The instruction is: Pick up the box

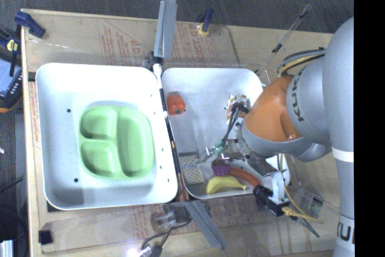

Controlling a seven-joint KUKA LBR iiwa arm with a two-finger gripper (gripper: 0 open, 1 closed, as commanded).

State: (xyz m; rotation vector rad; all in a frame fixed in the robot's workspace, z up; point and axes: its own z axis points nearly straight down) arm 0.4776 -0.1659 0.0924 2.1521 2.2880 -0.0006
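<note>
Right bin (204,78): patterned box (192,174) at near-left corner, beside banana (225,185); tomato (175,103) at left wall. Gripper (216,152) low just right of the box; finger state cannot be told. Left bin (54,78): green divided tray (117,141).

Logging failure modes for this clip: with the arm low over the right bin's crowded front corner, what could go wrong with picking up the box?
1. The box lies against the bin's front-left corner, so the wall may block one side of the pincer.
2. The banana and a purple item lie close beside it; the pincer could take or push one instead.
</note>
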